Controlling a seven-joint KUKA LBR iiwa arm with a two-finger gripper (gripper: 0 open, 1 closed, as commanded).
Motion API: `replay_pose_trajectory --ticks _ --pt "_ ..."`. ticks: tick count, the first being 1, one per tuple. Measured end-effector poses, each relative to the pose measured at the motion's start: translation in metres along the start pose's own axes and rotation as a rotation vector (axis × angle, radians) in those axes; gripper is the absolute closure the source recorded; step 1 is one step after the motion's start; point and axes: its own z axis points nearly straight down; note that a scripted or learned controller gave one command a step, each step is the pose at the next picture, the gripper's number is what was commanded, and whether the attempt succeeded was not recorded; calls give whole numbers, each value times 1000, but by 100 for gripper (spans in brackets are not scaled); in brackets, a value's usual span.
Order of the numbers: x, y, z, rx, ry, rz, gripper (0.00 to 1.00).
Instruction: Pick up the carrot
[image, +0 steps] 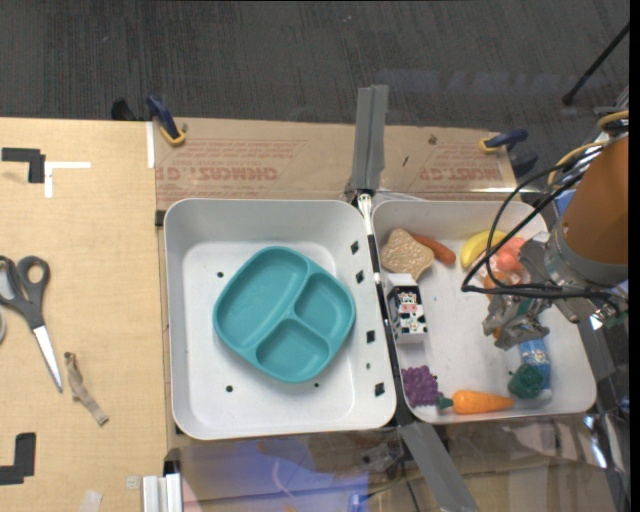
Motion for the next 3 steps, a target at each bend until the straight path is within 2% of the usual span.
replay_pose_trajectory --ticks 1,2,3 --pt "23 -14 -143 3 -3 266 100" --pt "-16 -70 -123 2 -3 14 100" --pt "-81 -67 -106 2 -4 -203 100"
